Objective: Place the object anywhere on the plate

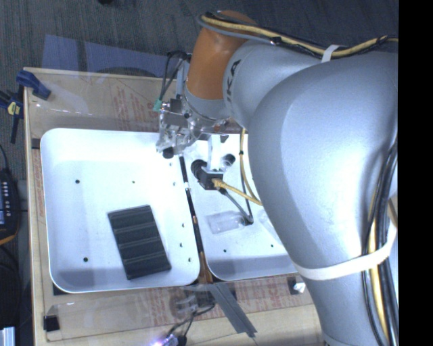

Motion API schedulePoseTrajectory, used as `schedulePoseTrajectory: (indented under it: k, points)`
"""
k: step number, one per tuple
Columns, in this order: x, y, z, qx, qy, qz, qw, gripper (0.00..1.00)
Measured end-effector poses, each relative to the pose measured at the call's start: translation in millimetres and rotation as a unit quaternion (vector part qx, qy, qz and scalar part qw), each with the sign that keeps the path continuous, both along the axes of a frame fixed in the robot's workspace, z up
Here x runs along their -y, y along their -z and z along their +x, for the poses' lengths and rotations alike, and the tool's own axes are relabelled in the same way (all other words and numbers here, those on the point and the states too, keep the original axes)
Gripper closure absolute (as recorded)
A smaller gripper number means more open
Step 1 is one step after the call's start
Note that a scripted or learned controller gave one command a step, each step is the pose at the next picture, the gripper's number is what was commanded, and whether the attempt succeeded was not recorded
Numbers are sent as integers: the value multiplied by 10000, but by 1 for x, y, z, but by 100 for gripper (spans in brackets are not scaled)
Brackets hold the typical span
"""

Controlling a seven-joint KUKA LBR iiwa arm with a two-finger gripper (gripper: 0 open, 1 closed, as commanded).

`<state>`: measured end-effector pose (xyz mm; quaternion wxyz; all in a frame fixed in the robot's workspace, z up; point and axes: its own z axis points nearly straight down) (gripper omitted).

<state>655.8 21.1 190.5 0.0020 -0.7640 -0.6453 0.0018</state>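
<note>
Inside left bin [61,203] — ridged dark rectangular plate [139,241]

Beyond the pincer [169,145], toward the top of the view: dark grey floor [101,20] with a fine ribbed weave, dimly lit. Up and to the left of the pincer, flat on that floor, a dull blue sheet [67,48], partly tucked behind the worktop [101,94]. Beneath and around the pincer, pale wooden worktop, glossy, catching soft light from above. Well left of the pincer, at the worktop's corner, a blue clamp [30,84]. Farther left and lower, at the view's edge, a black device [5,196], cut off. Well below the pincer, on the worktop's near strip, a grey metal bracket [230,309], and just beside it a small violet glow [162,338].
</note>
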Motion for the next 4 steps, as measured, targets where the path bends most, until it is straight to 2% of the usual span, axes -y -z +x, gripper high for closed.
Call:
schedulePoseTrajectory:
  k: [1, 2, 3, 4]
  points:
    - [13, -1, -114, 8, -1113, 2, 9938, 100]
    - [-134, 14, -139, 10, -1287, -6, 9917, 100]
    - [-99, -55, -176, 19, -1623, 1, 9867, 100]
    - [-175, 51, -171, -12, -1893, -7, 9819, 100]
